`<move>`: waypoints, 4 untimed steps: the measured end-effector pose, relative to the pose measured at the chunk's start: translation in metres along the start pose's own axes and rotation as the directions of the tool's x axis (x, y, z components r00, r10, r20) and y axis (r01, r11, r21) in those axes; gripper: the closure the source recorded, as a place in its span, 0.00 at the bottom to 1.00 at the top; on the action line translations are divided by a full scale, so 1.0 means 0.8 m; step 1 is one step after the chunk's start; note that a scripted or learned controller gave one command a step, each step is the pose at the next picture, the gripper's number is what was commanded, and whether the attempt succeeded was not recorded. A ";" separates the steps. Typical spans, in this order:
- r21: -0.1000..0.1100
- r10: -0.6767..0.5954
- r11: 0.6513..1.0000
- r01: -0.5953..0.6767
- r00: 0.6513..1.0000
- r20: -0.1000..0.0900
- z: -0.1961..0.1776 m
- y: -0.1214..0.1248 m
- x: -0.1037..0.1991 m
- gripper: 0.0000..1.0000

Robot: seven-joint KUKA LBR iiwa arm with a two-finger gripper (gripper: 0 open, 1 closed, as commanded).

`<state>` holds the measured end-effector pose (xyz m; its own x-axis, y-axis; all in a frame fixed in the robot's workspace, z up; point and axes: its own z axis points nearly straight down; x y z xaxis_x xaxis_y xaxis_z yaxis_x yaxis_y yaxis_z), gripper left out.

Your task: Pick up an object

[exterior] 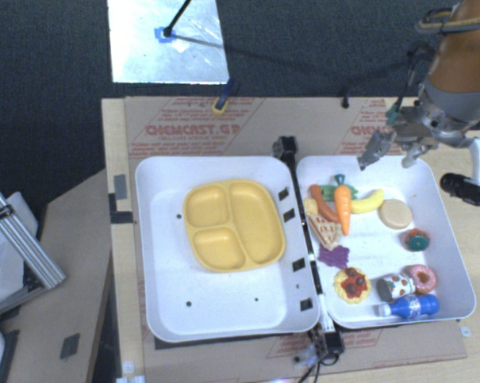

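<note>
Orange-banded and grey, the arm (456, 58) reached in from the right as I watched, its jaws (391, 151) spread apart and holding nothing, poised over the far edge of the right bin (453, 253). Below them lay the crowded toys: a carrot (344, 206) across a banana (367, 202), a sausage (323, 204), a waffle slice (325, 232), a tan cookie (396, 214), a purple scrap (334, 257), a small pizza (353, 285), a pink doughnut (422, 278), a teal ring (417, 239) and a blue bottle (410, 306) at the near rim. The left bin (160, 262) held a yellow divided plate (232, 224). Both bins sat on brown printed cardboard (197, 127) over the bench (79, 233); beyond it I saw dark carpet (44, 68) and a shiny metal sheet (170, 39).
</note>
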<state>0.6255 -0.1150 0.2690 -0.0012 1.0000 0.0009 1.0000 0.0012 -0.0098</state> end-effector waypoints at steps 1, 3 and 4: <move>-0.012 -0.002 1.000 0.002 1.000 0.001 -0.009 0.002 0.000 0.00; -0.008 -0.004 1.000 0.004 1.000 0.001 0.121 0.011 0.015 0.00; -0.007 -0.005 1.000 0.005 1.000 0.000 0.178 0.010 0.026 0.00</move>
<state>0.6320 -0.0943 0.1269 -0.0060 1.0000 0.0005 1.0000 0.0060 -0.0026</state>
